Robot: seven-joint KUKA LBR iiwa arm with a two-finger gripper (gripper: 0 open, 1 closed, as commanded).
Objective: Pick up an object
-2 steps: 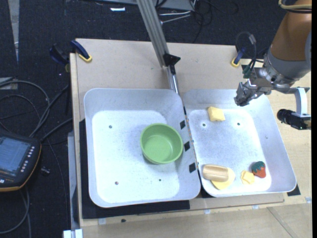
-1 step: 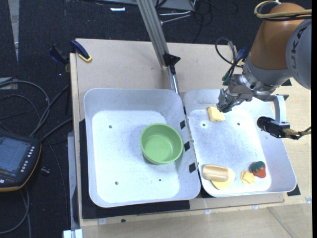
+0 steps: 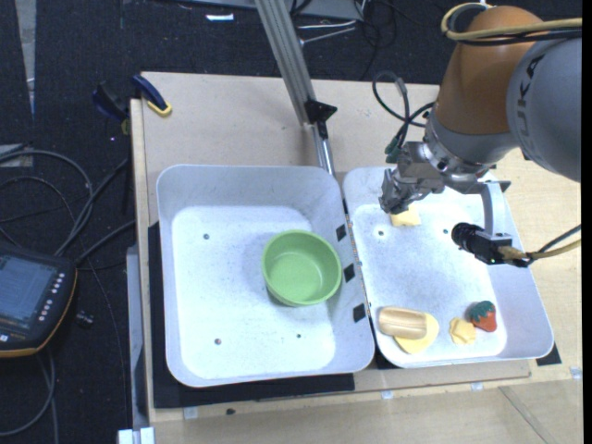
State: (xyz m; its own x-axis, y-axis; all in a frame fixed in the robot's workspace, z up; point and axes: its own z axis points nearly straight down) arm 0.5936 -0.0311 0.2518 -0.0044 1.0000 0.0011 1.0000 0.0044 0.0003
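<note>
My gripper hangs over the back left part of the right bin, its dark fingers pointing down right above a small pale yellow piece. That piece lies on the bin floor, touching or just under the fingertips. Near the front edge of the same bin lie a tan and yellow bun-shaped object, a small yellow chunk and a red strawberry-like toy with a green top. A green bowl stands upright in the left bin.
A slanted metal pole rises from the bench behind the bins. A black camera mount hangs off the arm over the right bin. Cables trail at the back, and a pendant lies to the far left.
</note>
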